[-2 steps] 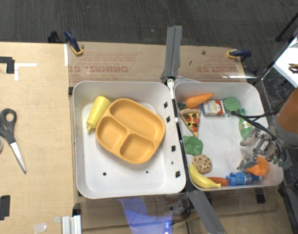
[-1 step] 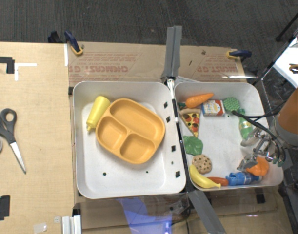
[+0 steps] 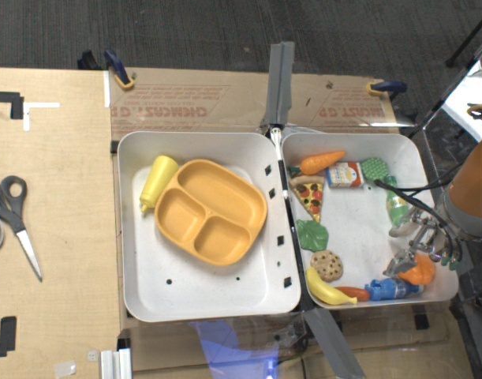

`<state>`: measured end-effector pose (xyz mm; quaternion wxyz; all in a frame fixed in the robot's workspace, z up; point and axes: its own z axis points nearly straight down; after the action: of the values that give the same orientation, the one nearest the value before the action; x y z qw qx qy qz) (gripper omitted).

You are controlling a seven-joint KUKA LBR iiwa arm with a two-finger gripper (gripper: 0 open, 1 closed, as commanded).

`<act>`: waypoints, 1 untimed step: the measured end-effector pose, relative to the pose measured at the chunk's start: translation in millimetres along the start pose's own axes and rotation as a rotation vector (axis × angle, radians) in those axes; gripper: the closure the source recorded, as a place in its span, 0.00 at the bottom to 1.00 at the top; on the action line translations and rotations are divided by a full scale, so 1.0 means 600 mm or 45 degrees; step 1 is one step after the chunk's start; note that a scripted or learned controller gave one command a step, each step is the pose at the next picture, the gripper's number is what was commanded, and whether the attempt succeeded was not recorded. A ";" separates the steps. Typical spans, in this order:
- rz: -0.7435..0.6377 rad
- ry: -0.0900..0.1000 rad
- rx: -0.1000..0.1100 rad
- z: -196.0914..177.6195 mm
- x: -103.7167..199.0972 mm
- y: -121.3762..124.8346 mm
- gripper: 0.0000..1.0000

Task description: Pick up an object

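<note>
The right bin (image 3: 359,235) holds several toy foods: a carrot (image 3: 321,162), a pizza slice (image 3: 309,196), a small red and white box (image 3: 344,174), a green leafy piece (image 3: 311,234), a cookie (image 3: 327,264), a banana (image 3: 323,287), a blue piece (image 3: 391,290) and an orange piece (image 3: 419,272). My gripper (image 3: 392,251) hangs low over that bin's right side, fingers spread and pointing left. The lower finger sits just beside the orange piece and above the blue piece. Nothing shows between the fingers. A green bottle-like item (image 3: 398,208) lies just above the gripper.
The left bin (image 3: 146,283) bears a yellow divided plate (image 3: 211,211) and a yellow bottle (image 3: 157,181). A textured green item (image 3: 374,169) lies at the right bin's back. Scissors (image 3: 16,219) rest on the wooden bench at far left. Black cables cross the right bin's right side.
</note>
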<state>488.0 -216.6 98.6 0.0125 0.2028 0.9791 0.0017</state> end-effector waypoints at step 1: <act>0.001 0.000 0.000 0.000 0.000 0.000 0.00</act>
<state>488.0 -216.6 98.6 0.0124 0.2031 0.9791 0.0016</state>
